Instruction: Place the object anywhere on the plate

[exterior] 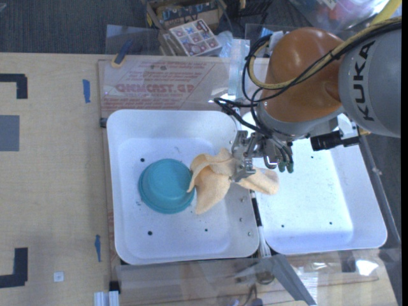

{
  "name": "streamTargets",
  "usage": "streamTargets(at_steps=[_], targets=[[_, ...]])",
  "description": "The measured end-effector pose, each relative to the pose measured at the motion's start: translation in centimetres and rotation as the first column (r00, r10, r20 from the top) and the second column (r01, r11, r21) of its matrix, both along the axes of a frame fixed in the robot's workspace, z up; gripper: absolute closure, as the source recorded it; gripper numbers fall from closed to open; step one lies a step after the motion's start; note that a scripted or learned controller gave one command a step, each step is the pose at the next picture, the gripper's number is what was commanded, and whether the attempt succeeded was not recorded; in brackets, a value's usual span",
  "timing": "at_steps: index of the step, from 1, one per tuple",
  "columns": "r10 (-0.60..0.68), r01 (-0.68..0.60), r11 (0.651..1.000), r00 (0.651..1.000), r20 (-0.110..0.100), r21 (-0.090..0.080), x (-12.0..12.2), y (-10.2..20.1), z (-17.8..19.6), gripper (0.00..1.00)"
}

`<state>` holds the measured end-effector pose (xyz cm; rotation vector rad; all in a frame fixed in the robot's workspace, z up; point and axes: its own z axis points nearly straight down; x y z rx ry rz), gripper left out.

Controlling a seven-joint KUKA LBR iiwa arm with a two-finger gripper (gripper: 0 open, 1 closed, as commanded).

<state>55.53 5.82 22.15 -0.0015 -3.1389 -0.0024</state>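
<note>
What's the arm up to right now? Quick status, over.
Gripper down at the seam between the bins, on the banana peel. Peel draped across both bins, one end touching the blue plate. Grip unconfirmed. Nothing blocking the plate.

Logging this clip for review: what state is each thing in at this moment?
Round teal plastic plate: lying in the left white bin, touching the peel at its right edge.
Yellow banana-peel toy: sprawled open, draped across the divide between the bins, not on the plate.
End effector: low over the peel, at its middle.
Right white bin: holds only the peel's right tip.
</note>
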Motion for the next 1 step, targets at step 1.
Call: streamTargets(at_steps=[1], targets=[[0.002,-0.002,1.0,1.0,-0.001,-0.001,-2.62,4.33,-0.04,1.0]])
